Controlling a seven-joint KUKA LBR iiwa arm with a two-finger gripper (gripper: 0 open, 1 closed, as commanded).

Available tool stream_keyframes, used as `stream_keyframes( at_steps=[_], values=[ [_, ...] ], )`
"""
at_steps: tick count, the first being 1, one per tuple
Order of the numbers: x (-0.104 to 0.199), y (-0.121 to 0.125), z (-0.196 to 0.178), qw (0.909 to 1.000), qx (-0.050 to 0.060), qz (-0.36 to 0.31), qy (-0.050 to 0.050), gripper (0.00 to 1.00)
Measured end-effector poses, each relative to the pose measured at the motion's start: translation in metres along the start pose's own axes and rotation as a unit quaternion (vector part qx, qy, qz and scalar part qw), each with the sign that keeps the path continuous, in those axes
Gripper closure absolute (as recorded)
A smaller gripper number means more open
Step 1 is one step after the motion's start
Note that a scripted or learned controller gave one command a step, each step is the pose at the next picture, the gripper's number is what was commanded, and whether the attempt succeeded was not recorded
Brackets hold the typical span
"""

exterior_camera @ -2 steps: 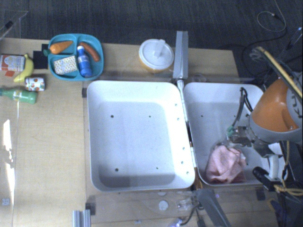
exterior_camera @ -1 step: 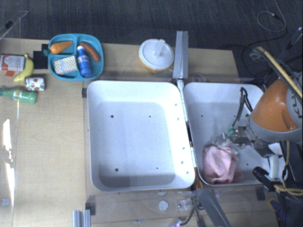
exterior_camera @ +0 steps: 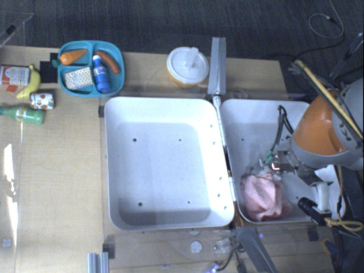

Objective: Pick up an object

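Two white bins (exterior_camera: pixel 165 110) sit on a wooden bench. Low in the right bin, the gripper (exterior_camera: pixel 272 165) hangs just over a pink cloth (exterior_camera: pixel 261 195), ready to grab.

Bench (exterior_camera: pixel 62 169): pale wood.
On it: two white bins (exterior_camera: pixel 165 161), blue divided tray (exterior_camera: pixel 91 67), lidded cup (exterior_camera: pixel 187 66), green bottle (exterior_camera: pixel 23 115), small can (exterior_camera: pixel 42 100), banana (exterior_camera: pixel 29 83).

Two shallow white plastic bins (exterior_camera: pixel 162 110), side by side. One crumpled pink cloth (exterior_camera: pixel 261 195). One blue divided plastic tray (exterior_camera: pixel 116 61). One round white-lidded cup (exterior_camera: pixel 187 66). One yellow banana (exterior_camera: pixel 31 83). One green bottle (exterior_camera: pixel 24 115).
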State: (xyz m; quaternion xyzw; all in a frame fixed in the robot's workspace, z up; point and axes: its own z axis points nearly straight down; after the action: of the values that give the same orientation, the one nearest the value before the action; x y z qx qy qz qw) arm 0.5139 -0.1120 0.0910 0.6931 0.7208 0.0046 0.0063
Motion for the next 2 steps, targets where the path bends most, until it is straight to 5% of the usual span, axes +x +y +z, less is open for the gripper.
stream_keyframes(
  at_steps=[1,2],
  values=[
    [-0.017,0.004,0.000,0.9997,0.000,0.025,0.001,0.00],
    [-0.017,0.007,-0.012,0.9997,-0.004,0.023,0.000,1.00]
  ],
)
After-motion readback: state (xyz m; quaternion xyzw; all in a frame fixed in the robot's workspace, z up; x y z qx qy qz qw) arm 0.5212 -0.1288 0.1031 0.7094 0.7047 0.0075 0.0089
